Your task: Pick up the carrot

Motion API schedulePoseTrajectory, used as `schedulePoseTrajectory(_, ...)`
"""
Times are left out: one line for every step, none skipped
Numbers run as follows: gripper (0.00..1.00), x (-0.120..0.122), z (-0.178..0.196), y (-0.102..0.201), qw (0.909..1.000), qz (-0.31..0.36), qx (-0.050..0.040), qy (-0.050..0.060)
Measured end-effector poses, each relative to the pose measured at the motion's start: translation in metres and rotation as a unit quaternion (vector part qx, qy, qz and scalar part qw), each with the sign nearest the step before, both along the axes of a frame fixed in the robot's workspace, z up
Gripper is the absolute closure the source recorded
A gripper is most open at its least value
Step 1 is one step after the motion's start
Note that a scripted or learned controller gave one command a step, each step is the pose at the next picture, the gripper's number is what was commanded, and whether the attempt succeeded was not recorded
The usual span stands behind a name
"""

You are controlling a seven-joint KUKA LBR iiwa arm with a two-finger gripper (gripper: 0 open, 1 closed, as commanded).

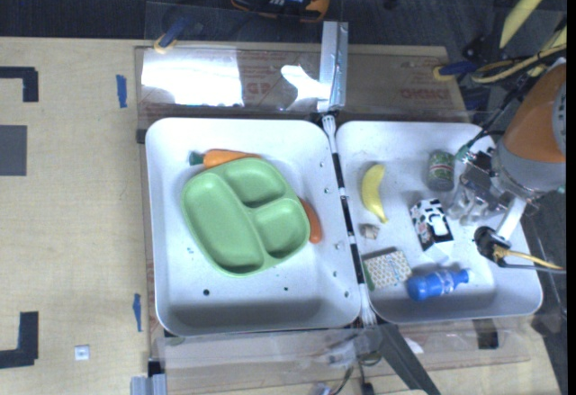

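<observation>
Item 1, arm: you see it reaching in from the right, orange band uppermost, wrist bent down over the right bin (517, 299). The claw (468, 195) hangs low there; whether it is wide or narrow cannot be told.

Item 2, carrot (232, 157): well to the claw's left, in the left bin (171, 231). Its long axis runs roughly left to right, green top at the far-left end. It lies against the upper edge of the green divided plate (245, 215).

Item 3, near the claw: green can (440, 168) just above-left; black-and-white object (432, 222) just below-left; banana (373, 191) further left; blue bottle (434, 282) and patterned packet (388, 269) below.
</observation>
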State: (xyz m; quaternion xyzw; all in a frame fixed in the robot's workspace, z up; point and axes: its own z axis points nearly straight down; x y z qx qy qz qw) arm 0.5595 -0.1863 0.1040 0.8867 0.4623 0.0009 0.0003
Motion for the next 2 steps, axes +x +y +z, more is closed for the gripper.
schedulePoseTrajectory(1.00, 0.028, 0.121, 0.015, 0.9963, -0.085, -0.0003, 0.001)
schedulePoseTrajectory(1.00, 0.031, 0.116, 0.032, 0.9885, -0.151, 0.0001, 0.002)
